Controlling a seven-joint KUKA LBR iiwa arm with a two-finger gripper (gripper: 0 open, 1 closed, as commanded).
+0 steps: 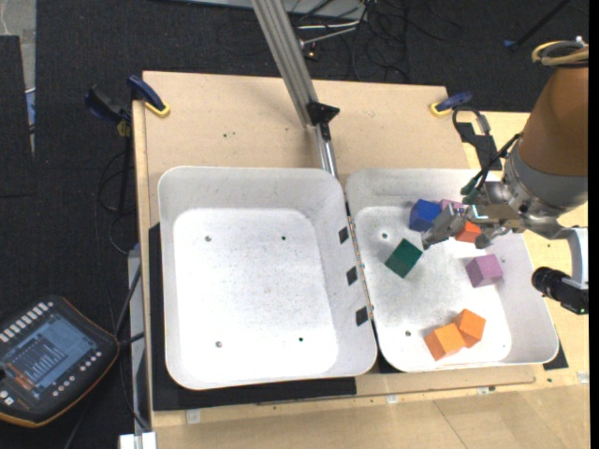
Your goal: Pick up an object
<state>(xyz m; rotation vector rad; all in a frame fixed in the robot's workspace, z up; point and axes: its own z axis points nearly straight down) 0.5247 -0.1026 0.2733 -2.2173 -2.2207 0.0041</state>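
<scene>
The right bin holds several small blocks. A blue block lies near its far side, with a dark green block in front of it. A purple block sits toward the right. Two orange blocks lie touching near the front wall. My gripper hangs low over the bin, just right of the blue block and above the green one. A red-orange block shows right beside the gripper, partly hidden by it.
The left bin stands beside the right one, their rims meeting at a divider with black clips. A slanted metal pole reaches down to the bins' far edge. A teach pendant lies at the lower left, off the bench.
</scene>
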